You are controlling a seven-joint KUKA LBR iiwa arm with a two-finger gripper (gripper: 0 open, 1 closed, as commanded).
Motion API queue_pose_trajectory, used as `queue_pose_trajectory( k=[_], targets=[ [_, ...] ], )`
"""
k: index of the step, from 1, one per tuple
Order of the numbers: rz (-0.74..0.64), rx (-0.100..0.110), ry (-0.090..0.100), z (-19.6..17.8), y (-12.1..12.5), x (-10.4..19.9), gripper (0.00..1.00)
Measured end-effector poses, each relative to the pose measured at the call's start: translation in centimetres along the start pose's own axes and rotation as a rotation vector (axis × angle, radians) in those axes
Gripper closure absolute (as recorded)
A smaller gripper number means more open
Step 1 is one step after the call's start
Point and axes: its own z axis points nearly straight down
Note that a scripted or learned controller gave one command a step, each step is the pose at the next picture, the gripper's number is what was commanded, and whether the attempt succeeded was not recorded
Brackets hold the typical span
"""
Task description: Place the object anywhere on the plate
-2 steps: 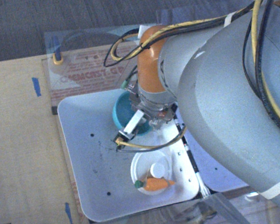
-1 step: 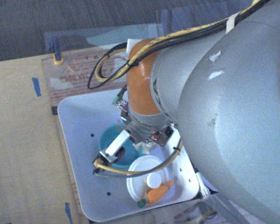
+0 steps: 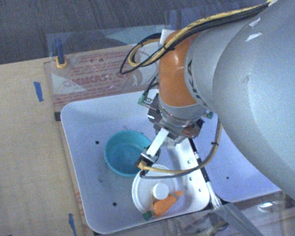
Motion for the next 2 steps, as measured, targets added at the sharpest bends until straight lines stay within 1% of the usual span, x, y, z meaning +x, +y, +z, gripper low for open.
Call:
queue_pose_trajectory(
  k=[1, 2],
  targets=[
    [0.083, -0.016, 0.017, 4.2, -7.5, 3.0, 1.0],
    [0.709, -0.02, 0.026, 6.2, -8.1, -1.0, 1.0]
  ],
)
